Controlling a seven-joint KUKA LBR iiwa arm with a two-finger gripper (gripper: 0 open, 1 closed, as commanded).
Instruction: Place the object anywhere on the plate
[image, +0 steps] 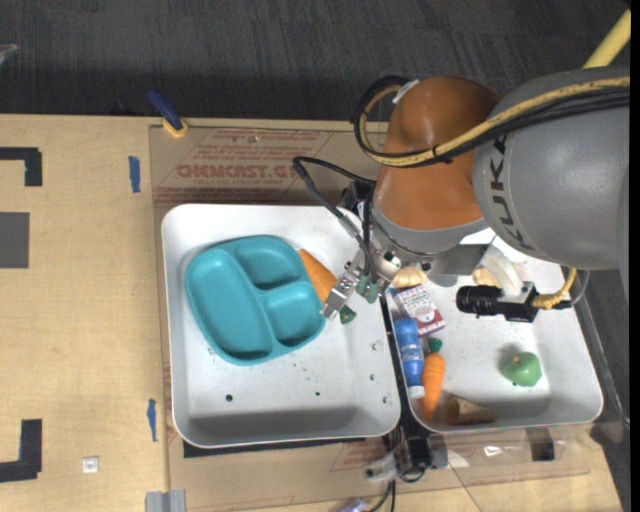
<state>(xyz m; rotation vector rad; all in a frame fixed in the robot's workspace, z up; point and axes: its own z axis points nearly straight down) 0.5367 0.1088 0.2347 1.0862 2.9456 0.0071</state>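
Sitting near edge, right bin (575, 400): carrot (433, 376), green apple (521, 369), blue bottle (408, 342)
Left bin (260, 420): teal plate (250, 296), three compartments
Orange object (316, 273): wedged just beside plate's right rim
Gripper (342, 303): right over plate's edge, fingers — can't tell

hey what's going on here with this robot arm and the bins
The arm reaches in over the two white bins, its gripper down at the right edge of the teal plate in the left bin. An orange object lies against that edge of the plate, beside the gripper. The right bin holds a blue bottle, a carrot and a green apple.
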